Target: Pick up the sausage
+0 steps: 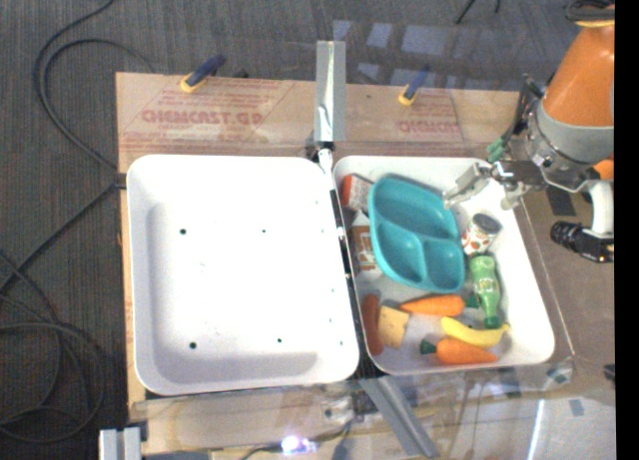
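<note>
Camera view looks down on the bench, and nearest the bottom edge of the right bin (534,343) lie an orange carrot (464,351) and, just above it, a yellow banana (473,330). Beside them to the left sits a tan block of bread (393,325), touching the sausage (371,322), a reddish-brown piece lying upright against the bin's left wall near the lower corner. A second carrot (435,304) lies just above the bread, and a green bottle (484,283) stands at its right end. Farther back, a teal divided tray (414,231) rests tilted across the middle of the bin, with a brown packet (363,247) tucked at its left edge and a red-and-white item (347,190) beyond that by the far left corner. A small cup (480,232) sits right of the tray. The left bin (240,268) lies alongside. At the far right, the gripper (479,181) hangs over the bin's far right corner, well apart from the sausage; its fingers appear slightly parted with nothing between them.
</note>
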Tool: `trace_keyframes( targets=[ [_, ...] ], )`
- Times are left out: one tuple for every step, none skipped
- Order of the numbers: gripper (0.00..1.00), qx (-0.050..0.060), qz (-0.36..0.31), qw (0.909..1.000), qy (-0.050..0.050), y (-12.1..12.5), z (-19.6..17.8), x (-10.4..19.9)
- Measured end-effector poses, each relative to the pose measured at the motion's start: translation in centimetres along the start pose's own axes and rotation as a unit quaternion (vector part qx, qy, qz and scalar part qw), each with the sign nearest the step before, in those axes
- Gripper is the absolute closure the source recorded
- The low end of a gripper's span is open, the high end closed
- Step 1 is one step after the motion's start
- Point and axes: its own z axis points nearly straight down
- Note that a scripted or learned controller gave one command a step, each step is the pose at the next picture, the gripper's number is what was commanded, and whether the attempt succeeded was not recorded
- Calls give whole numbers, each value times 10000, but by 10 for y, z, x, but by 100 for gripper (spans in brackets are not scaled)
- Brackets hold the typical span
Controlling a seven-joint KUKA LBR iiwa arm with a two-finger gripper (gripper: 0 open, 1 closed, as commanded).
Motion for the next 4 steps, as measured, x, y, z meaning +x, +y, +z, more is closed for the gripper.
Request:
trace_keyframes(
  targets=[
    [100,7,-13,10000,5,1,-8,1],
    [0,8,-13,10000,5,1,-8,1],
    [0,-14,-609,9981,-19,33,-169,-38],
    [0,-13,-222,9998,-15,32,-199,-39]
  ],
)
